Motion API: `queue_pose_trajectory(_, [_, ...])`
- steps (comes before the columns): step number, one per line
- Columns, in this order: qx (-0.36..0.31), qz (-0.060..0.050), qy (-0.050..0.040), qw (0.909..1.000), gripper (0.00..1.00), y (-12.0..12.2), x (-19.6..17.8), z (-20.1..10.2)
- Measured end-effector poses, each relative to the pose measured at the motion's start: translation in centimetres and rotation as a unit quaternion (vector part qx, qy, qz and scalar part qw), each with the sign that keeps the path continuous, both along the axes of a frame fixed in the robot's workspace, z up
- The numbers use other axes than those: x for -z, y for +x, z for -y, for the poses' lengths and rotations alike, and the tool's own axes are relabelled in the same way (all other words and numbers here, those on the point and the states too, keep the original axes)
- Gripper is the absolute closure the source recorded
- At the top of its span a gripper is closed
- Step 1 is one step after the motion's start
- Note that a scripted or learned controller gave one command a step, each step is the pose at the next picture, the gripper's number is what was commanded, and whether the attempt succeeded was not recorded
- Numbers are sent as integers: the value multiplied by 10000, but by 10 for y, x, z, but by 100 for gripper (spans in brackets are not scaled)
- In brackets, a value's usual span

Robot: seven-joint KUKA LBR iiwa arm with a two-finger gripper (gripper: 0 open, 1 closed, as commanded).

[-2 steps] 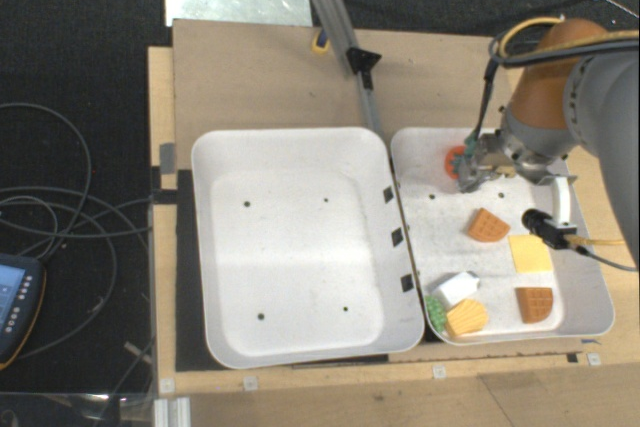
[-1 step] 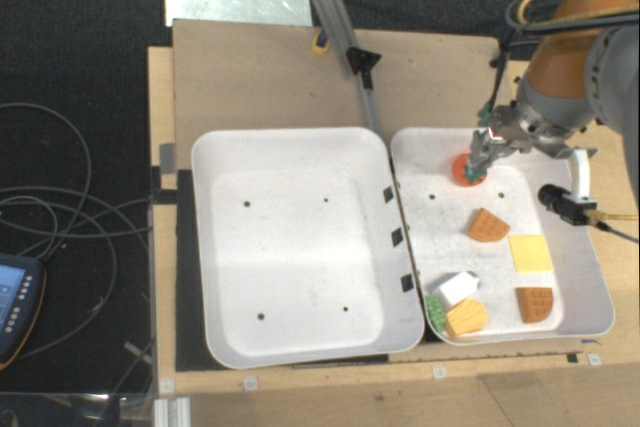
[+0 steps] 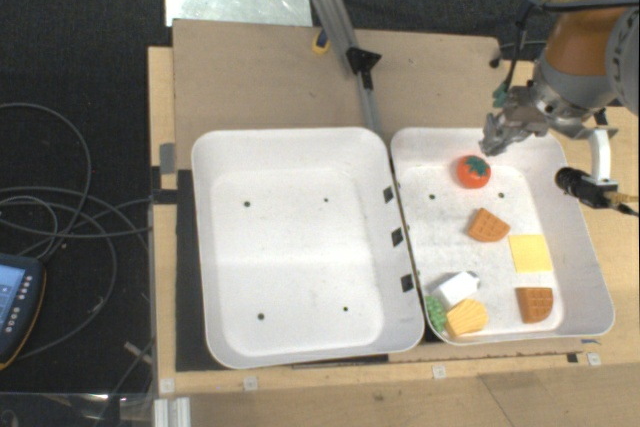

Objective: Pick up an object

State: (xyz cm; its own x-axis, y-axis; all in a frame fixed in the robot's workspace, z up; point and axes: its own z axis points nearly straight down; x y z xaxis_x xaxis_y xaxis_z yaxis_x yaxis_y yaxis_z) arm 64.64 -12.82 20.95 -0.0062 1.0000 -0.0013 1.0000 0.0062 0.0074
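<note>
**Grasp Assessment: Toy Tomato in the Right Bin**

The claw [image 3: 497,143] hangs over the far edge of the right bin [image 3: 590,260], just beside the toy tomato [image 3: 474,171]; whether it is apart or together cannot be told. The tomato lies near the bin's far edge, apart from the orange wedge [image 3: 488,226] and yellow block [image 3: 530,253]. It is probably light, hard plastic, smooth and round, so likely to roll. Grip across its widest middle.

The arm [image 3: 590,25] is cut off by the right edge, so its upper links go unseen. A green item [image 3: 436,313] lies partly hidden under the white block [image 3: 459,287]. The jaws are too small to tell apart
</note>
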Motion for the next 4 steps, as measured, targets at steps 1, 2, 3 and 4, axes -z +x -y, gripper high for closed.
queue_pose_trajectory(1, [0, 7, -3, 10000, 100, 2, -55, 0])
queue_pose_trajectory(2, [-18, -22, 13, 10000, 100, -6, -59, -48])
queue_pose_trajectory(3, [-23, -32, 16, 10000, 100, -13, -60, -102])
queue_pose_trajectory(4, [-19, -40, 16, 10000, 100, -22, -41, -148])
